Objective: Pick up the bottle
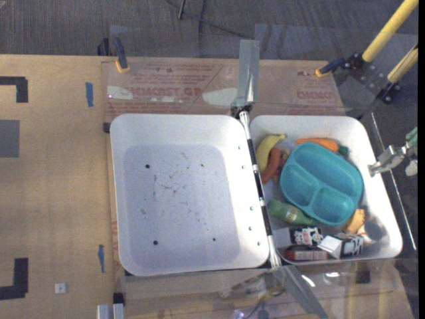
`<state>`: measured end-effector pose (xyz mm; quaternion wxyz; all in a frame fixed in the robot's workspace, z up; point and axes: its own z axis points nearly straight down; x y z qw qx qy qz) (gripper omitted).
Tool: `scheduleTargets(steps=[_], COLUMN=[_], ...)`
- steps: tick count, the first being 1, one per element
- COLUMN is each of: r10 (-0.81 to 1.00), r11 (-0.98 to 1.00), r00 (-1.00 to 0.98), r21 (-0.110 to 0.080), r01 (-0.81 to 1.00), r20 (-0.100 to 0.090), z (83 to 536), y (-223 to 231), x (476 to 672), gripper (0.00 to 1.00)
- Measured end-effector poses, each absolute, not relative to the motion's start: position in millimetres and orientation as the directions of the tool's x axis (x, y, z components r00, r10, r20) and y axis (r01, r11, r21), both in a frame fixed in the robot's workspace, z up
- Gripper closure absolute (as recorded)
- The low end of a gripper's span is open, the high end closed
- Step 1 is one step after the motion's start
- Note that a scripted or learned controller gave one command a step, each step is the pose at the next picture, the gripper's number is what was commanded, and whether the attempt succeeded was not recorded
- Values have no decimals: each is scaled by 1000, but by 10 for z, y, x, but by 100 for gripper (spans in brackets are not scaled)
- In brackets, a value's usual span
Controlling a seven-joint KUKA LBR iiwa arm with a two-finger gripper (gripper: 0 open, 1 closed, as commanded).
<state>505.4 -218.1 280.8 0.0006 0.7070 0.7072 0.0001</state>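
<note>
Bottle (289, 212) untouched in right bin (388, 198), under teal tray (322, 183). Jaws (385, 161) at bin's right rim; I can't tell their opening. Grasp pending.

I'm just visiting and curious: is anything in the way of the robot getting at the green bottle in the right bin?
Yes. The teal divided tray lies over part of the green bottle, between it and the gripper at the bin's right edge. A small cow-patterned carton sits close beside the bottle.

Camera position: fixed above the bench (53, 178), well back.
Facing: down at a slant, left bin (119, 178) centred, right bin (378, 158) beside it.
</note>
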Motion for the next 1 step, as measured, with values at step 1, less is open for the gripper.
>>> scheduleTargets(steps=[1], r10=[995], r11=[-104], r00=[104], r21=[4], r01=[995], r20=[8], z=[971], y=[-2123], x=[5063], gripper=[0])
